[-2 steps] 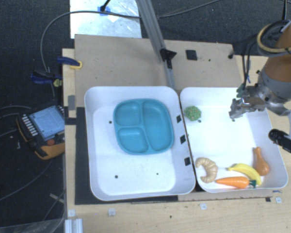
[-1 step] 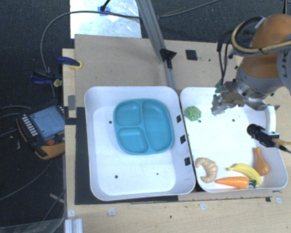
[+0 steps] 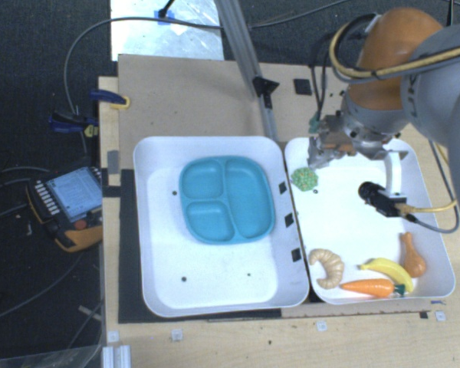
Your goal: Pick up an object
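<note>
The arm (image 3: 414, 75) hides most of the gripper (image 3: 316, 158); its grip state cannot be told. Broccoli (image 3: 304, 179) lies just below it in the right bin (image 3: 345, 213). Brown bench (image 3: 184, 90), dark carpet.

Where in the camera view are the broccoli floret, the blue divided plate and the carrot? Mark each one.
broccoli floret (image 3: 304, 179), camera view, middle of its green head.
blue divided plate (image 3: 227, 198), camera view, ridge where its compartments meet.
carrot (image 3: 366, 287), camera view, middle of its orange body.
</note>
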Controlling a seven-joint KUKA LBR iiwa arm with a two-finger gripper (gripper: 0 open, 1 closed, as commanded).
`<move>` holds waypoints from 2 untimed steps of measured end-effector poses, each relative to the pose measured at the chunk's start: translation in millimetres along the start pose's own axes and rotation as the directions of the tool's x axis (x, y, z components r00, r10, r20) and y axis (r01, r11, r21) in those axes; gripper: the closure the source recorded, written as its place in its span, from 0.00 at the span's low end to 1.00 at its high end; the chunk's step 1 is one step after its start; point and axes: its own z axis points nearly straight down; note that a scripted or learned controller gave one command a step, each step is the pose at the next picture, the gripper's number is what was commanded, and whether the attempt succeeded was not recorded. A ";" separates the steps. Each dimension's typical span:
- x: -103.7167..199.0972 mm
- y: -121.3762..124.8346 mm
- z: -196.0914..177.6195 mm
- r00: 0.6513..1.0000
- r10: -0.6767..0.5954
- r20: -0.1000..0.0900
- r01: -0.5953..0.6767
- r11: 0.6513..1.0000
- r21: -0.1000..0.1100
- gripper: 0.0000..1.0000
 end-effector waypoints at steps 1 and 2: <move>57.2 12.3 10.7 1.000 -0.001 -0.001 0.001 1.000 0.001 1.00; 110.9 31.0 18.9 1.000 0.000 -0.001 0.000 1.000 0.001 1.00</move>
